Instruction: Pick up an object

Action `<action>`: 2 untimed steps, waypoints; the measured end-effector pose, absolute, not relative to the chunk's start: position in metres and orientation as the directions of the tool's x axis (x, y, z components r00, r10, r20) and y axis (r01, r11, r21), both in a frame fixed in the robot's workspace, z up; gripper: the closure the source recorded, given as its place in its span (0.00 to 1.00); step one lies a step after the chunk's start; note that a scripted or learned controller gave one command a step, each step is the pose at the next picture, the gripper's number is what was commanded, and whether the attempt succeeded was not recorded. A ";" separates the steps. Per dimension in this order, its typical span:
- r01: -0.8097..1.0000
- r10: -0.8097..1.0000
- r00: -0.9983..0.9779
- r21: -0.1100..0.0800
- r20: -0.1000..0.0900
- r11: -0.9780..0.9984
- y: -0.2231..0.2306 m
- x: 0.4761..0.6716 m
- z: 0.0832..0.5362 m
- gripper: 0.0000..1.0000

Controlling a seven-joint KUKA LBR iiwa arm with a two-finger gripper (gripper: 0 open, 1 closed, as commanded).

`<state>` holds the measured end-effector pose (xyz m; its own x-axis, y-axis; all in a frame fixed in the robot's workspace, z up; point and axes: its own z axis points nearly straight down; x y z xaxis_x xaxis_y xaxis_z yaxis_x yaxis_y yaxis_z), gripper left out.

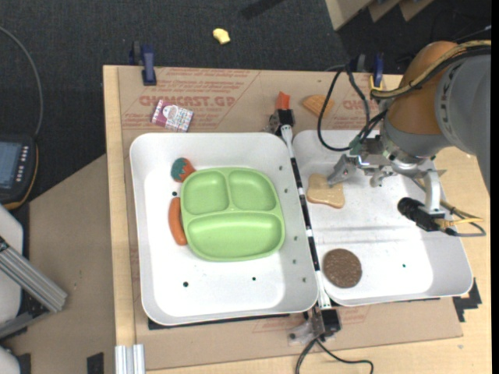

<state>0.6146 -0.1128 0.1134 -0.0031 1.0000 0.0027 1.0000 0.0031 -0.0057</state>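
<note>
In the right white bin [437, 279], a flat tan toast-shaped toy slice [325, 192] lies near the left wall, just beside the grey two-finger gripper [360, 167], whose opening I cannot tell from this angle. The slice looks light, stiff and thin, so a grip across its narrow edges seems best. A brown round patty [342, 267] lies nearer the front.

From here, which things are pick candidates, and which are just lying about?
Job: tan bread-shaped toy, brown round patty, tool above the right white bin.
Lying about: green divided plate, orange sausage toy, small printed packet, yellow scrap.
</note>
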 end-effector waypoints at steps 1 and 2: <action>1.000 1.000 0.005 0.001 -0.003 -0.005 -0.185 0.619 0.083 0.00; 1.000 1.000 -0.001 0.005 -0.001 0.001 -0.223 0.669 0.116 0.00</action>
<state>0.6688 -0.2234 0.1163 -0.0007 1.0000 -0.0013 1.0000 0.0007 0.0047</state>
